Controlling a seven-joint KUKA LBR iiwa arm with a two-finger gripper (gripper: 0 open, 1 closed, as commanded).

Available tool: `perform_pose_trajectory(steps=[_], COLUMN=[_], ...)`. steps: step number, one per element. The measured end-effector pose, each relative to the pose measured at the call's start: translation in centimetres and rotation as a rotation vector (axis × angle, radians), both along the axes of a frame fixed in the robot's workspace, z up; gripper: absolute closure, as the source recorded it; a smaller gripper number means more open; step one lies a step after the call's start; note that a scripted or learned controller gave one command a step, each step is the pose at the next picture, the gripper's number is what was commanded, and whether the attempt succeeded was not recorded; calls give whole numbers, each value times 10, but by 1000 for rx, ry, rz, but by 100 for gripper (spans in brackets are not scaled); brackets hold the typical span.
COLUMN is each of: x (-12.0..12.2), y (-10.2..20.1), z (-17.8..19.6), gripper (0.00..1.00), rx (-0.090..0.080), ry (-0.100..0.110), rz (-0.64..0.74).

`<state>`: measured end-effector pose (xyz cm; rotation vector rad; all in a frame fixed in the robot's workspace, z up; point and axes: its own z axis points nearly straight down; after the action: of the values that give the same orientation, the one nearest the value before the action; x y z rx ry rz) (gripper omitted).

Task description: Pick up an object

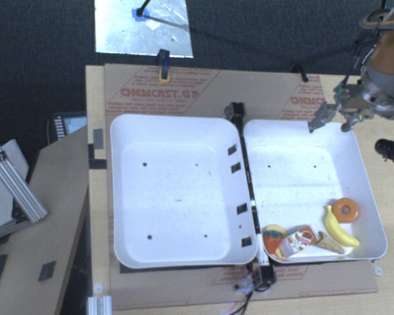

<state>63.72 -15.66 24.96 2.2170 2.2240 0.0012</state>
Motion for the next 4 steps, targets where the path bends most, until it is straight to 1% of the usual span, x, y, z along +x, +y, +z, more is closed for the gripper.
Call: perform_pose_trajectory(steps=[1,2,3,4], x=[-6,-15,-72,-115], y=[39,141,165,178], z=[95,195,280,286], gripper=[0,0,0,0], rx=[-1,1,2,2], ry=[-11,-12,-10,-1], rz=[6,11,6,3])
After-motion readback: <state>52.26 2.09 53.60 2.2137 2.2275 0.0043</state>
